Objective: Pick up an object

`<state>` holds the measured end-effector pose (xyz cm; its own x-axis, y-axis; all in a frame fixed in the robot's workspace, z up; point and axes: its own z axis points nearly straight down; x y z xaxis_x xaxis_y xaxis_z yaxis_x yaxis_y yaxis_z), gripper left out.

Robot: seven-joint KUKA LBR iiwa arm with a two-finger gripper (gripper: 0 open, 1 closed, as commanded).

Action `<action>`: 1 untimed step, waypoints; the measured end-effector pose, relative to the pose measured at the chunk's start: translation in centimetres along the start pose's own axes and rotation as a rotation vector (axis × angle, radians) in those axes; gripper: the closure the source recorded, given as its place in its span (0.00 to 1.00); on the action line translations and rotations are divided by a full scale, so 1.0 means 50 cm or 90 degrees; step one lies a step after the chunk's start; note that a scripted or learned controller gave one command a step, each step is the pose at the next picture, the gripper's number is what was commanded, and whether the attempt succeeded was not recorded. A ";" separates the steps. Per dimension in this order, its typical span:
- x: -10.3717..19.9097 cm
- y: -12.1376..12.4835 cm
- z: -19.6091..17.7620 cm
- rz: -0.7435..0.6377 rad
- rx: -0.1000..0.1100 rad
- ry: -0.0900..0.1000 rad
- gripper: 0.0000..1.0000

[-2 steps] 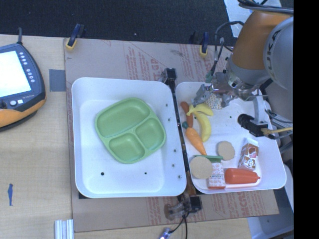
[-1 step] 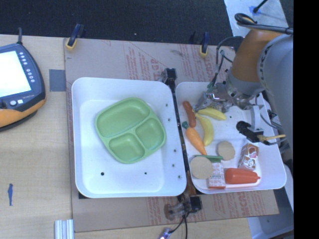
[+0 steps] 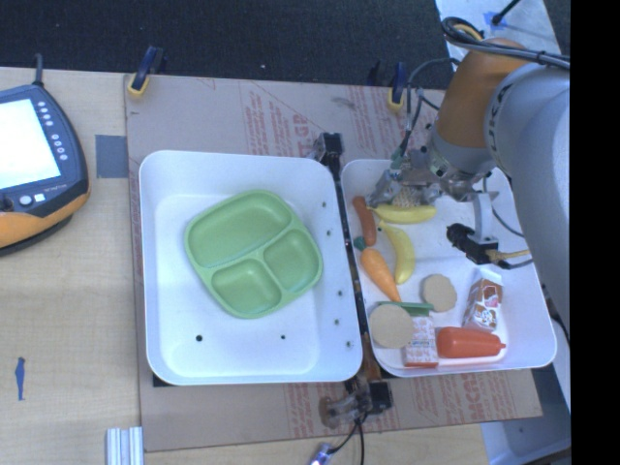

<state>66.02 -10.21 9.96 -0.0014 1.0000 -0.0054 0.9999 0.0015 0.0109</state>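
The right bin (image 3: 528, 289) holds several toy foods. A yellow banana (image 3: 407, 215) lies across the bin's back, and a second banana (image 3: 402, 253) lies lengthwise just in front of it. Left of them are a reddish sausage (image 3: 365, 221) and an orange carrot (image 3: 380, 274). My gripper (image 3: 413, 190) hangs low over the back of this bin, directly above the crosswise banana. Nothing is visibly lifted. The arm covers the bin's back right corner.
Nearer the front lie a tan round cookie (image 3: 439, 293), a larger tan disc (image 3: 391, 325), a red-and-white packet (image 3: 420, 343), a red pepper (image 3: 469, 342) and a wrapped snack (image 3: 483, 304). The left bin (image 3: 165, 347) holds a green divided plate (image 3: 254, 253). A control pendant (image 3: 29, 163) sits far left.
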 end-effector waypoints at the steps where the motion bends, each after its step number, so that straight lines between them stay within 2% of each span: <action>1: -0.041 -0.206 0.014 -0.002 0.010 0.003 0.00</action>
<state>55.71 -12.28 9.14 -0.0043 1.0000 -0.0005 1.0000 0.0043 -0.0056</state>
